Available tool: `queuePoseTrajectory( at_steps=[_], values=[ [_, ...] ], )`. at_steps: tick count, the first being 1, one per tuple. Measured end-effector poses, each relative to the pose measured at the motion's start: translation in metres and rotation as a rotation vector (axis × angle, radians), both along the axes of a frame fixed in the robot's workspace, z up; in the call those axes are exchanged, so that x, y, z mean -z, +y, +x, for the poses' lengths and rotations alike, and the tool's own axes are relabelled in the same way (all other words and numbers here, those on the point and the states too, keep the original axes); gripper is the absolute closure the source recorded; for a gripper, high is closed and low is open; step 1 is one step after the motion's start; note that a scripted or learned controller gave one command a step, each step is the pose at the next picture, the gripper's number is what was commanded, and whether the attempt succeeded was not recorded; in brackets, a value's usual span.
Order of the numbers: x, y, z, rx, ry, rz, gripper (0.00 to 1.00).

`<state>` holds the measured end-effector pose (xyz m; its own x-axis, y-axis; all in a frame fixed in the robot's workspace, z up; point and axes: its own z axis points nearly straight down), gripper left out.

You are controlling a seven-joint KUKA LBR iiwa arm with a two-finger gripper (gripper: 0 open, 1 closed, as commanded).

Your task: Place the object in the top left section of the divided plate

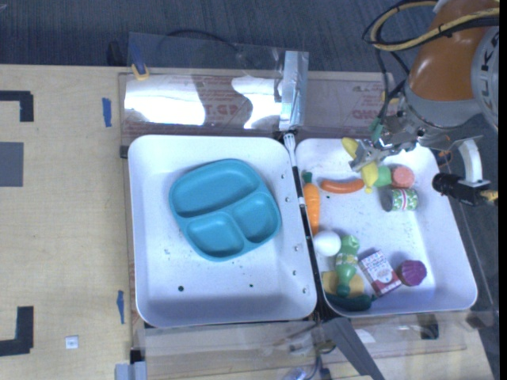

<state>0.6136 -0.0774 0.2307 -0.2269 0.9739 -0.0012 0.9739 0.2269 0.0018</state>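
Observation:
The blue divided plate (226, 209) lies in the left white bin (150, 291), its sections bare. My gripper (367, 161) is low over the far end of the right bin (451, 244). It sits among small toy foods: a yellow piece (349, 144) just to its left, a yellow-green piece (374, 177) right below it, and an orange-red chili (341, 186) in front. Whether anything is held is hidden by the gripper body.
The right bin also holds a carrot (312, 204) by the divider, a pink-red piece (403, 176), a green can (402, 200), a white egg (326, 244), green toys (347, 274), a red box (378, 271) and a purple piece (413, 273).

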Motion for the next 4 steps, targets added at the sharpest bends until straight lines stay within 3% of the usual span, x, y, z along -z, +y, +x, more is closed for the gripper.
queuePoseTrajectory(
  at_steps=[1, 2, 3, 4],
  values=[
    [-0.111, 0.027, 0.007, -0.174, -0.008, -0.001, 1.0],
    [-0.039, 0.08, -0.064, -0.325, 0.004, 0.002, 1.0],
    [-0.012, 0.141, -0.067, -0.365, 0.005, 0.002, 1.0],
    [-0.085, 0.211, -0.05, -0.361, -0.005, 0.002, 1.0]
  ],
)
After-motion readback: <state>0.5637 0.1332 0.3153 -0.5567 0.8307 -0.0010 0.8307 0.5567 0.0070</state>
